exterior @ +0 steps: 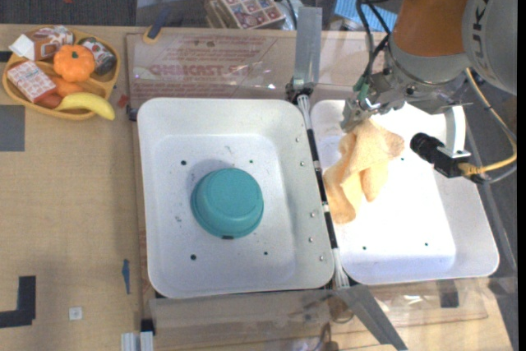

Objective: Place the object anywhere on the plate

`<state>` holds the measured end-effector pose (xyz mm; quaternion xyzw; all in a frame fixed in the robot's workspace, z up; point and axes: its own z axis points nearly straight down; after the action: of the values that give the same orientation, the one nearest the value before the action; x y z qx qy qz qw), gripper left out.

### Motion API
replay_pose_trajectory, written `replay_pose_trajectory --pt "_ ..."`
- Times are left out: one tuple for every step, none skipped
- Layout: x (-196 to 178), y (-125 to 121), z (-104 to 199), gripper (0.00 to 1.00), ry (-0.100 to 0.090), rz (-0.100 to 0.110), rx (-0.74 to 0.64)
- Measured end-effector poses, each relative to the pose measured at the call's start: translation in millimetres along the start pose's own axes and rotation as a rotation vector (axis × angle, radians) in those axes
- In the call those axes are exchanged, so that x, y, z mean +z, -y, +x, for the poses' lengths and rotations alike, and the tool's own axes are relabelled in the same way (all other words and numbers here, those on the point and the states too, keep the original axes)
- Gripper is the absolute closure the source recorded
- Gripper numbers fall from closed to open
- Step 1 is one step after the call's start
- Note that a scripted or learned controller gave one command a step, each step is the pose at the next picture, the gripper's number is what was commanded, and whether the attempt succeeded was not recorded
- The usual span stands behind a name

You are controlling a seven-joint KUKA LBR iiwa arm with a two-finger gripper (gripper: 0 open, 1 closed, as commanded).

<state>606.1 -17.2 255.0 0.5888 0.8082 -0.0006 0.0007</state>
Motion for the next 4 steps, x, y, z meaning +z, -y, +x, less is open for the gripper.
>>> replay_pose_trajectory --pt "30.3 -1.3 2.4 1.0 -0.001 0.001 -0.005" --pt "39.1 -28.0 48.5 1.0 -0.001 -0.002 -0.405" --pt "30.4 -50.6 97.2 1.0 0.002 -0.007 -0.805" --pt "24.6 -79.0 147.6 1.0 0.002 -0.009 -1.205"
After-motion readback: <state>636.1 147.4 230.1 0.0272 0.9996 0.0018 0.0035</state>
